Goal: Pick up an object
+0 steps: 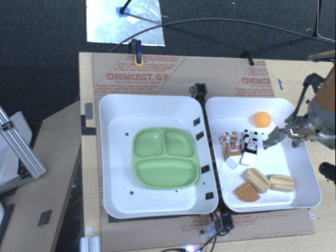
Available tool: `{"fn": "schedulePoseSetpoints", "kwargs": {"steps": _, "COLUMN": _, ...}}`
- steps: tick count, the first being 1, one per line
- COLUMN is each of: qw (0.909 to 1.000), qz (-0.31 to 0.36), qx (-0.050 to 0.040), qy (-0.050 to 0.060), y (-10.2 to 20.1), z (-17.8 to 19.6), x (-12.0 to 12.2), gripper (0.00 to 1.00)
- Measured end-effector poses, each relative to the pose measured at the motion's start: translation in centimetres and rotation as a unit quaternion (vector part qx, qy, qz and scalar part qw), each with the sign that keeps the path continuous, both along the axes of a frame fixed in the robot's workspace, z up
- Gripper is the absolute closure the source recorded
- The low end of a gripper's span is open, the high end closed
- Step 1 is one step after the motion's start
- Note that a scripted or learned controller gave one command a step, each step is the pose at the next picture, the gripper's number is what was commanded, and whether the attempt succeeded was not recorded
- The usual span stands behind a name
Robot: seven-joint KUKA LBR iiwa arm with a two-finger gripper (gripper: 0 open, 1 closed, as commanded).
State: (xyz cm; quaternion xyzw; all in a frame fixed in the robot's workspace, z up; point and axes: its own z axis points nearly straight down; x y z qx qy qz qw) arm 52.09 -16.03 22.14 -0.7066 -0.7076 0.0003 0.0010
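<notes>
Objects to grab are all in the right bin [302, 156], and the closest one to the gripper [273, 138] looks like the small black-and-white block [250, 140], sitting just to the left of the fingertips, so toward the divider between the bins. It stands roughly upright in the frame, long axis running up-down, with a white cube [247, 158] touching its lower end and a brown-and-white toy [230, 145] just beside it on the far side. The orange ball [262, 119] is up and a bit left of the fingertips, and the two bread rolls [269, 181] are well below.

Arm comes in low from the right, wrist angled down-left into the bin. Can't tell how far apart the fingers are, too dark and small. Nothing visibly held, so I'd guess it's lining up.
</notes>
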Motion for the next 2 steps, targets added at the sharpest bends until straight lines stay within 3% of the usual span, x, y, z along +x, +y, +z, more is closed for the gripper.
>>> {"fn": "schedulePoseSetpoints", "kwargs": {"steps": 2, "qw": 1.0, "qz": 0.0, "qx": 0.0005, "qy": 0.001, "y": 0.5, "z": -11.6, "x": 0.4, "gripper": 0.0}}
